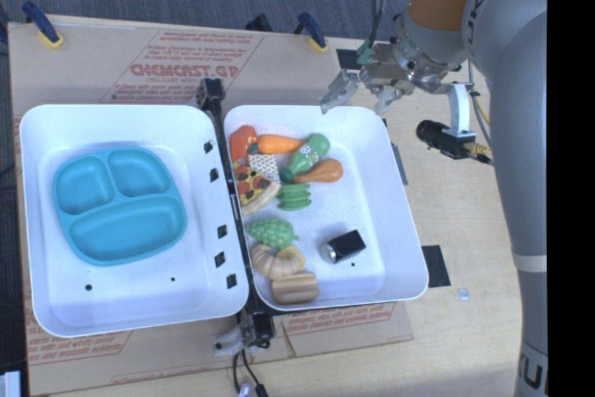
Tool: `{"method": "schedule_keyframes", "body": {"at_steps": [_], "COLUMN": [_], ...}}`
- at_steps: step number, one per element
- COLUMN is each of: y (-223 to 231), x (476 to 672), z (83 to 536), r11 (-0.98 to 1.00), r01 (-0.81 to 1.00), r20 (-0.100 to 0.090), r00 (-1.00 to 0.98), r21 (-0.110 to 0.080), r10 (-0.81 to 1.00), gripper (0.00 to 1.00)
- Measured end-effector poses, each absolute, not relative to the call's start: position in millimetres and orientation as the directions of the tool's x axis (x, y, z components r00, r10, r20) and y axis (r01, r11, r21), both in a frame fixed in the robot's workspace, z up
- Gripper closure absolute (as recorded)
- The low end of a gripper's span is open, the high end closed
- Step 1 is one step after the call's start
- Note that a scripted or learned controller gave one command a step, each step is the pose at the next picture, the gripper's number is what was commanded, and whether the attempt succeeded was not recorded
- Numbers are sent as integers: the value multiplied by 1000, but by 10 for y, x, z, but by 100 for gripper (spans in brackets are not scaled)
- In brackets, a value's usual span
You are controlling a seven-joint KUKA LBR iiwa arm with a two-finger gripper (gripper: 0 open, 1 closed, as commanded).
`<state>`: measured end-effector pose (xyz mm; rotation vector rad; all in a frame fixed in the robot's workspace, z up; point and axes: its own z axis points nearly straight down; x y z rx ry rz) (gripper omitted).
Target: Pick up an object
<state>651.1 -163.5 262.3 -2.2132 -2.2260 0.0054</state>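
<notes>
Hovering above the far rim of the right bin [402,200], the tool [363,93] hangs with its fingers spread apart and nothing between them. Below and nearer the camera from it, toy foods crowd together: carrot [279,144], green pepper [310,153], pizza slice [255,186]. Descending there risks wedging a finger between neighbours (they touch). Farther off, a black block [345,246] lies apart, likely safer.

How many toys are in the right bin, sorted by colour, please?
Orange: 2, carrot, orange gourd
Green: 3, green pepper, bean pods, grapes
Red: 1, red piece
Tan: 2, croissant, bread roll
Mixed: 2, pizza slice, checkered piece
Black: 1, black cylinder
Total: 11
</notes>
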Motion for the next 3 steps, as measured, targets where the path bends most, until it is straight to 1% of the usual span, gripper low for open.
{"method": "schedule_keyframes", "body": {"at_steps": [1,2,3], "y": [-1322,-1253,-1086], "x": [6561,6354,6131], "z": [1594,991,1009], "r11": [343,585,565], "r01": [939,811,825], "r20": [2,-13,-28], "r00": [-343,-585,-565], "r21": [-5,6,10], "r10": [939,811,825], "gripper": [0,0,0]}}
